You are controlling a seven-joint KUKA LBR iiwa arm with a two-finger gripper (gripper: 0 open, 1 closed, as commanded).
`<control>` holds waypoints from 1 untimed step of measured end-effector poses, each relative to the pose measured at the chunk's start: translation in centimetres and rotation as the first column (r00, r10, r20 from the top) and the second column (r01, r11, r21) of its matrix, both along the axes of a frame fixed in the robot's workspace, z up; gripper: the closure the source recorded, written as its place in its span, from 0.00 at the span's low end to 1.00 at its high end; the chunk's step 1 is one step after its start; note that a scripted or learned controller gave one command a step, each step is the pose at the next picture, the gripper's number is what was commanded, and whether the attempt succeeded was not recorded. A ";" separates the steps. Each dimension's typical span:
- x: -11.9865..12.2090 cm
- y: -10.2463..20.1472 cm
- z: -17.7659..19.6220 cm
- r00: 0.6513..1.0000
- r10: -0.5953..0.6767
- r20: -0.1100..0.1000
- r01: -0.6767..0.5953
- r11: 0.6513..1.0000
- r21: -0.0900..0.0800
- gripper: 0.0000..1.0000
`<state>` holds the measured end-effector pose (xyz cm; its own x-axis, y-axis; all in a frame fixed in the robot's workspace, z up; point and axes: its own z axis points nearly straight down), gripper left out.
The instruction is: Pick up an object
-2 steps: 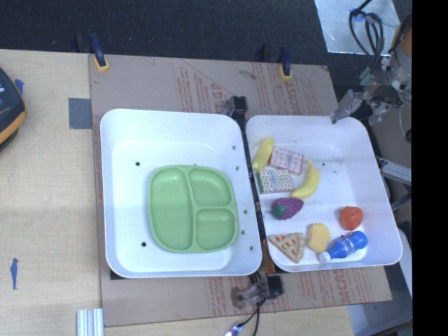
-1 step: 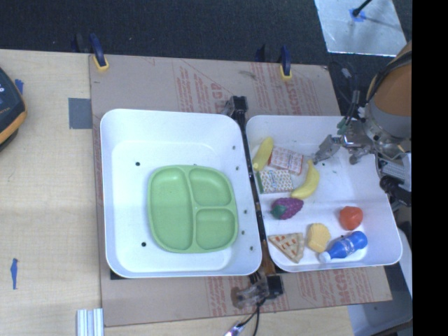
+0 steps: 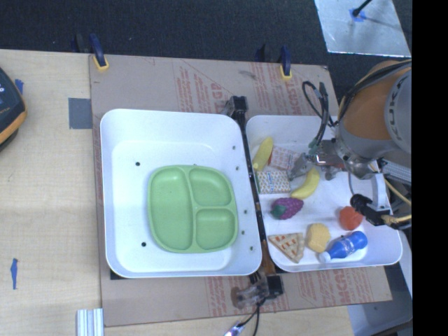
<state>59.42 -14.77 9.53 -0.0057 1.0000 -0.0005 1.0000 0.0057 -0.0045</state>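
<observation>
The right bin (image 3: 280, 126) holds several toy foods: a yellow banana (image 3: 307, 184), a second yellow piece (image 3: 263, 152), a patterned cracker (image 3: 273, 181), purple grapes (image 3: 286, 207), a red tomato (image 3: 351, 218), a yellow lump (image 3: 318, 237), a pizza slice (image 3: 287, 246) and a blue bottle (image 3: 346, 246). My gripper (image 3: 310, 165) hangs low over the bin's middle, just above the banana's upper end. Its fingers (image 3: 300, 166) stand slightly apart with nothing between them.
The left bin (image 3: 119, 138) holds a green divided plate (image 3: 191, 208). Black clips (image 3: 238, 106) join the bins at the back and front. The arm's grey body and orange band (image 3: 367, 114) cover the right bin's far right corner. Cables loop above the wrist.
</observation>
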 end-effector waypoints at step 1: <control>-7.0 -5.4 -0.4 1.000 -0.003 0.001 0.003 1.000 -0.001 0.00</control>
